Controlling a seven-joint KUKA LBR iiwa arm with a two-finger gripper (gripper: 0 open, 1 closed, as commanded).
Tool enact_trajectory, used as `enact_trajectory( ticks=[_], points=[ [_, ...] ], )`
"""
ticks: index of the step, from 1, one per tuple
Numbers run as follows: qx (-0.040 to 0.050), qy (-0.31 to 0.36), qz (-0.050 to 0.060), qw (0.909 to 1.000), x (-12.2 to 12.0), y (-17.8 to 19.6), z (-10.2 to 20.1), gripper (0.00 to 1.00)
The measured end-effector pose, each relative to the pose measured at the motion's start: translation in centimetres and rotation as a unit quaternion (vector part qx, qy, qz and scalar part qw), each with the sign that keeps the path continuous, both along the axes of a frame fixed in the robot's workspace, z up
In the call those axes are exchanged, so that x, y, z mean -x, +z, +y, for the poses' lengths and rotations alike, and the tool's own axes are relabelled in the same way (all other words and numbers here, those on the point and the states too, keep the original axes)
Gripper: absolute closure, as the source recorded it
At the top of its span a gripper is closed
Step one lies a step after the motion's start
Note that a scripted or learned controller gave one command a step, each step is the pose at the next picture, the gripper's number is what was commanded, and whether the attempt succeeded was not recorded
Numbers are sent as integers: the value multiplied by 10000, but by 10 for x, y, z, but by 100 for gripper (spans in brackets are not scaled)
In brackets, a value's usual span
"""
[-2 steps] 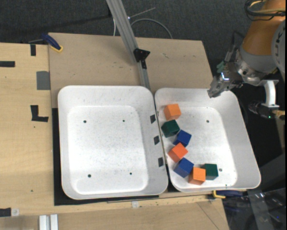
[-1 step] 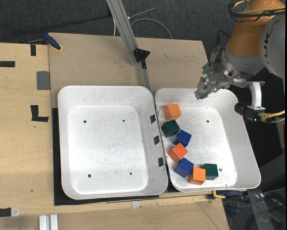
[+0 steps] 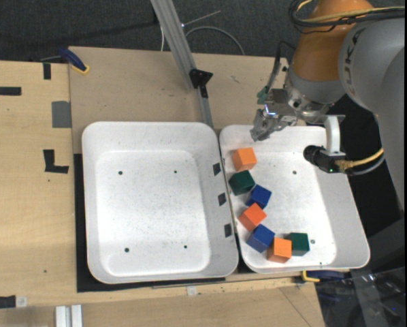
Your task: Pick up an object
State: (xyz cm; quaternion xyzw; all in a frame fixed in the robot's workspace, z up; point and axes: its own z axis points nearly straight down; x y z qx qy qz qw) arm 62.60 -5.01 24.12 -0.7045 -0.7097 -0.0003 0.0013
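Blocks in orange, green and blue lie in a loose line down the right bin [image 3: 339, 223], the top one an orange block [image 3: 243, 158]. Above the bin's far left corner hangs the gripper [image 3: 261, 132], carrying nothing; its grip cannot be judged.

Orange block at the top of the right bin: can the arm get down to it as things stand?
Probably yes. The tool hangs just up and right of that orange block, nothing lies between them, and the block's top is bare. The green block sits close below it, which could crowd a finger.
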Motion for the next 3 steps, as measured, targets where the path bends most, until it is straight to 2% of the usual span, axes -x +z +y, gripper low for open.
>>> enact_trajectory(
  ticks=[1,2,3],
  points=[
    [4,-6,11,10000,11,-13,50,100],
    [5,0,-4,10000,16,-4,100,100],
    [7,-4,13,10000,33,-16,150,100]
  ],
)
